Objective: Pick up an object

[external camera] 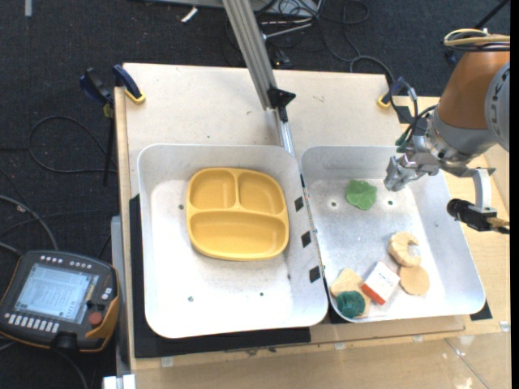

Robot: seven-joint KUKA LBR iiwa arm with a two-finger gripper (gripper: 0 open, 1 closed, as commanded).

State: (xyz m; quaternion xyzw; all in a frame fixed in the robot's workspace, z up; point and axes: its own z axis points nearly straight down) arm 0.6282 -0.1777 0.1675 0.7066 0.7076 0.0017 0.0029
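Camera view: claw low in the right bin beside a green piece

Camera view looks down at a slant on a pale wooden surface (203,104) bearing two shallow white bins side by side. In the left bin (162,298) a yellow divided tray (238,213) lies flat, three compartments facing up. The arm (474,96), grey with an orange band, reaches in from the right, and its claw (395,177) sits low over the far part of the right bin (454,258). Whether the claw is open or closed I cannot tell; nothing can be seen gripped in it. Just left of the claw, and slightly nearer the camera, a light green lumpy piece (362,194) lies on the bin floor. Near the bin's front edge lies a cluster: a tan bread-like piece (404,250), a round tan disc (414,280) touching it, a small white and red box (381,284), a dark green piece (351,302) and a pale yellow piece (344,283) right behind it. A slanted metal pole (251,47) rises from between the bins. A teach pendant (57,298) rests on the dark floor at lower left
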